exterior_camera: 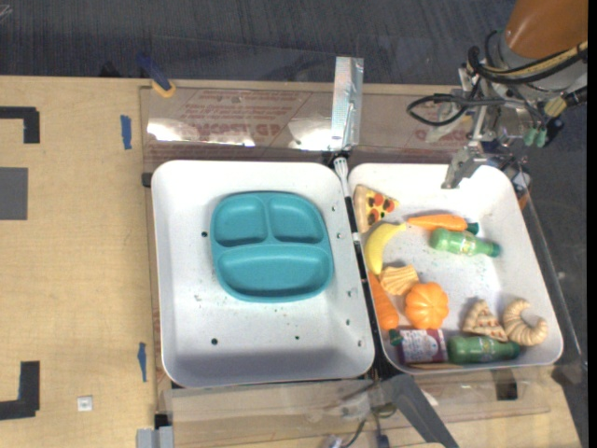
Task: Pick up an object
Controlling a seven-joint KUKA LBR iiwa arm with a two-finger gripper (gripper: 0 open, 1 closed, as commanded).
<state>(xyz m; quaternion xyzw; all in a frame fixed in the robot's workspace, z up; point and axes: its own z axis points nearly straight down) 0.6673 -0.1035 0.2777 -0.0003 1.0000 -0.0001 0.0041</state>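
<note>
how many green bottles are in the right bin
2. One green bottle lies mid-bin just below the carrot; the other green bottle lies along the near edge beside the croissant. More could be hidden under the pile.

Pale wooden bench with black tape marks — beyond it, dark floor, perhaps carpet.

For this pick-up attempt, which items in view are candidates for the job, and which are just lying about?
Job:
gripper, above the right bin's far edge
banana
carrot
green bottle
pumpkin
pizza slice
croissant

Lying about:
teal divided plate in the left bin
blue tape marks on the bench
</note>
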